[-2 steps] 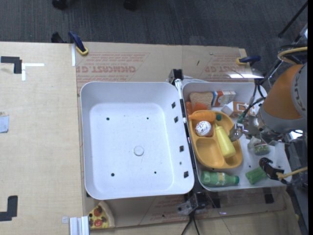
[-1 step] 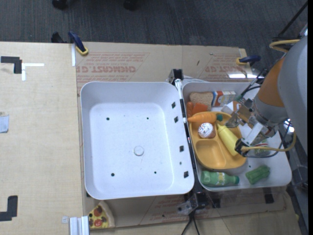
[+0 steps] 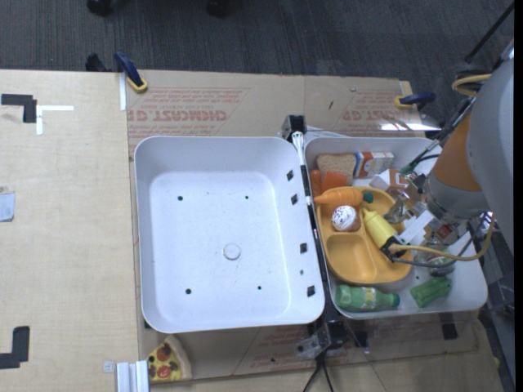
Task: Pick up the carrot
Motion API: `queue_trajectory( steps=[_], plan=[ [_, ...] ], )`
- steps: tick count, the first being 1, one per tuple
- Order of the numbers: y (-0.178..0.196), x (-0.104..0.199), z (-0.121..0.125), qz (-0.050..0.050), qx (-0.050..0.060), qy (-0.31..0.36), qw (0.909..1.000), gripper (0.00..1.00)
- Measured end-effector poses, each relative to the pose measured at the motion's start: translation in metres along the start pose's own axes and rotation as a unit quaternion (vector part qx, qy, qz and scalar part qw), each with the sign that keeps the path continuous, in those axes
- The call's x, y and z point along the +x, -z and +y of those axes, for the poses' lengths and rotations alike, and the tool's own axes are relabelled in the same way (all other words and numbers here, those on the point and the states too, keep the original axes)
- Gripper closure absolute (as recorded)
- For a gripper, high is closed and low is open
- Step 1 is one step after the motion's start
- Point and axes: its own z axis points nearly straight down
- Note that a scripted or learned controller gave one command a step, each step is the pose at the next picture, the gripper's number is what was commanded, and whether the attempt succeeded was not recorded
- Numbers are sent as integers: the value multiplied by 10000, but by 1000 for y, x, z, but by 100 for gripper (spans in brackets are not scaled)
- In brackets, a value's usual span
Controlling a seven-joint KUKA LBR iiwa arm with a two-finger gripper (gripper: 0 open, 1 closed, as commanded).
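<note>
The carrot (image 3: 339,195) lies in the right bin (image 3: 466,296), resting across the far rim of an orange divided tray (image 3: 364,264) beside a white ball (image 3: 344,216) and a yellow bottle (image 3: 377,228). The gripper (image 3: 402,205) hangs just right of the carrot over the tray's edge; whether it grasps anything cannot be told. The left bin (image 3: 163,219) sits alongside.

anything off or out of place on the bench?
A pizza slice toy lies on the cardboard outside the left bin, by its near corner. The right bin is crowded, with the carrot across the yellow tray's rim.
</note>
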Motion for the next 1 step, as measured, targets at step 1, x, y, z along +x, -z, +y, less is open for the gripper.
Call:
queue_trajectory(
  steps=[1],
  plan=[
    [2,-25,-45,-3,-105,-543,9985,0]
  ],
)
